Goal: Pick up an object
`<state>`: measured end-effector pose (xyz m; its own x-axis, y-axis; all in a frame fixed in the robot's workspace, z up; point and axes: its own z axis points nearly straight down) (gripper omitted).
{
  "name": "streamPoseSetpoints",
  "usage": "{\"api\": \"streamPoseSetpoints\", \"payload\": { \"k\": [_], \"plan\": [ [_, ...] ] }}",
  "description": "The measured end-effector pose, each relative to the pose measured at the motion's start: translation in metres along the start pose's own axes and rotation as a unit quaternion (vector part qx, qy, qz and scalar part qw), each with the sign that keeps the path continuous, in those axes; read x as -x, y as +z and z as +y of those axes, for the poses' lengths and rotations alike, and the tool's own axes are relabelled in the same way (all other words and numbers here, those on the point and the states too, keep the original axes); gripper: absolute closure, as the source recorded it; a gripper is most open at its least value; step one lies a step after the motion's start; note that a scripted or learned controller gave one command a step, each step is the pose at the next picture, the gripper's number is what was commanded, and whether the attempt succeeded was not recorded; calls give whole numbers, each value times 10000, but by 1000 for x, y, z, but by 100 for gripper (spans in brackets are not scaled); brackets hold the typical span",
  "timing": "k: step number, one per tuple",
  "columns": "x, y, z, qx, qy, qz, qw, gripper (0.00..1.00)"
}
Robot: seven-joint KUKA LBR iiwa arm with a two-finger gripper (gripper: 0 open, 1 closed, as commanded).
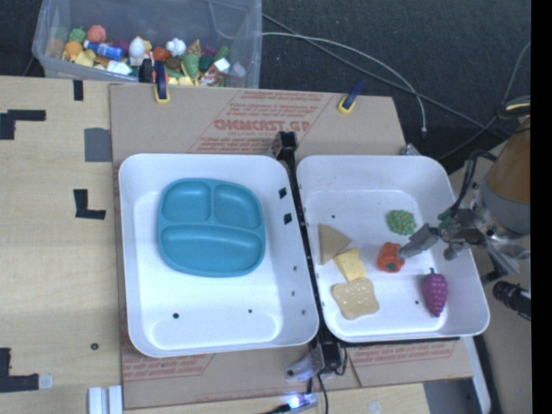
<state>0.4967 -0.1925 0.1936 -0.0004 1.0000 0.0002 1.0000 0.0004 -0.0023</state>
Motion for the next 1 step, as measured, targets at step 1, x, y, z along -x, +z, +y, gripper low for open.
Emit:
{"api": "streamPoseSetpoints", "payload": {
  "k": [1],
  "plan": [
    [14,-299,32,102,-11,-41,9999,0]
  ]
}}
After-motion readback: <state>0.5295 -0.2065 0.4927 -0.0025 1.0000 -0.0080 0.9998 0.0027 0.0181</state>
